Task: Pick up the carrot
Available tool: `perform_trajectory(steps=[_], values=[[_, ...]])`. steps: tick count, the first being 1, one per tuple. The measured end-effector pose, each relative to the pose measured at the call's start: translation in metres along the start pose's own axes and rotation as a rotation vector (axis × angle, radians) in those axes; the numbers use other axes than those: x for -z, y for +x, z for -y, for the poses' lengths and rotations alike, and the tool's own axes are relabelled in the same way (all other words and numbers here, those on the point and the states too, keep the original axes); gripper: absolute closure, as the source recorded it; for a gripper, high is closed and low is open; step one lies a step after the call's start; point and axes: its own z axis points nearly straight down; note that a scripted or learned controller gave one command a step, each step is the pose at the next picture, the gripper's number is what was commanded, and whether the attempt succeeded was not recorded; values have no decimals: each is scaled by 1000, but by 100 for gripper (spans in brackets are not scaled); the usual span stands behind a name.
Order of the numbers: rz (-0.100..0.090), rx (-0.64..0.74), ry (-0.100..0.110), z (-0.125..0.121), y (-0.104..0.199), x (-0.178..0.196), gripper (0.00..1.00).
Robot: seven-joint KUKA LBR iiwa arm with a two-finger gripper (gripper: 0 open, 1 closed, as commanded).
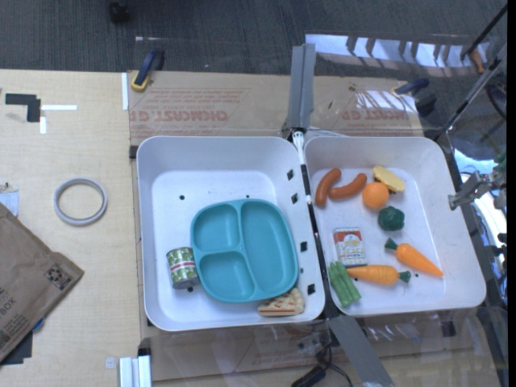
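**Camera view.** We see two orange plastic carrots in the right-hand shallow white bin, both in its near half.

- The first orange carrot lies on the bin floor near the right wall. Its long axis runs diagonally. The green leaf end is toward the upper left and the tapered tip points toward the lower right.
- The second orange carrot lies just left of the first, close to it at the leaf ends. Its long axis is almost level across the view. The green leaf end is on the right and the tip points left, toward a green pea pod that it touches or nearly touches.
- A small red-and-white carton lies just above the second carrot.

Contact between the two carrots' leaf ends is hard to make out. A flat tan food piece in the left-hand white bin is partly covered by the rim of a teal divided plastic plate.

We cannot tell how far the end effector is open, what it holds, or where the carrots lie relative to it.
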Motion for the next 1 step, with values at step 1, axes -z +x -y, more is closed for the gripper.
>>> perform_trajectory(steps=[1], values=[[-5,-24,2,0,1,-164,0]])
